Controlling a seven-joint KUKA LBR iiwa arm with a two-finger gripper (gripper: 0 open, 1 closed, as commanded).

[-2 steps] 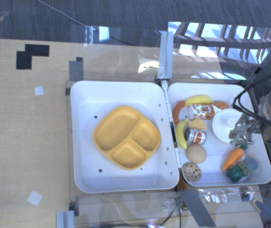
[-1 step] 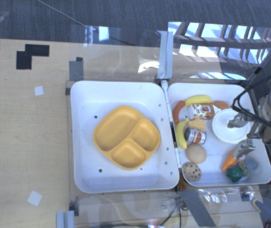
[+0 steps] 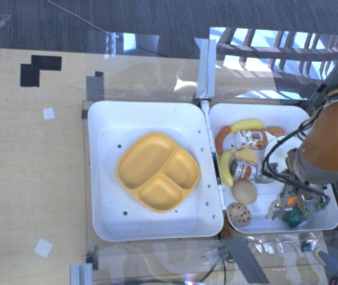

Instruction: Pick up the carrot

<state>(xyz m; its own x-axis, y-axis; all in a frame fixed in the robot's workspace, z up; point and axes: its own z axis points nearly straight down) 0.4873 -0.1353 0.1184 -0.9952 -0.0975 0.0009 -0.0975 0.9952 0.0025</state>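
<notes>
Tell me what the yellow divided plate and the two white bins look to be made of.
The yellow divided plate looks like moulded plastic with a matte finish: uniform colour, soft rounded compartment edges, no sharp glints. The left bin and right bin look like thin white plastic or coated sheet, smooth and slightly glossy, with rounded corners; which of the two is unclear from this view.

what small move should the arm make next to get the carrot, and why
Probably a short, slow descent straight down. The gripper sits low in the right bin, at its front right corner, with a small orange piece that looks like the carrot and a green piece right beneath it. The wrist hides the contact, so whether anything is gripped can't be judged.
</notes>
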